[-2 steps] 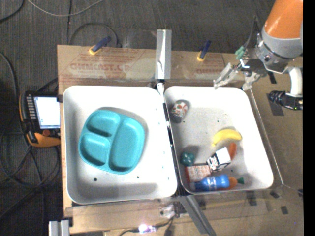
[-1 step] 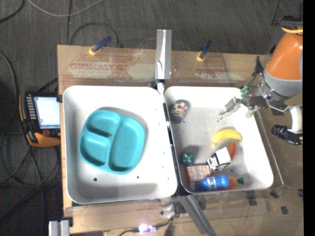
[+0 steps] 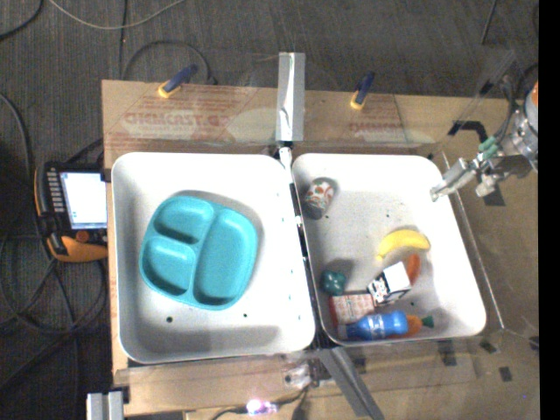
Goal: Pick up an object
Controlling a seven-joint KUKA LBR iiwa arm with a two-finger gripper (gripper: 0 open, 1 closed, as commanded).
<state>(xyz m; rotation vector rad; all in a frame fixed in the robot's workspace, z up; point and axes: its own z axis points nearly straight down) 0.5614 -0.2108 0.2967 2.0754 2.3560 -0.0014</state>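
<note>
Camera view puts the banana (image 3: 403,242) mid-right in the right bin (image 3: 455,322). It looks light, soft and curved; best pinched across its middle. Claw (image 3: 455,180) hovers far right, whether apart I cannot tell.

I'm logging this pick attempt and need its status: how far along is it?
Nothing looks done yet. The banana, blue bottle, small can and the other items all lie in the right bin; the teal tray sits in the left bin. The gripper is at the right bin's upper right rim, with nothing visible between its fingers. Reaching, grasping and lifting remain.
</note>
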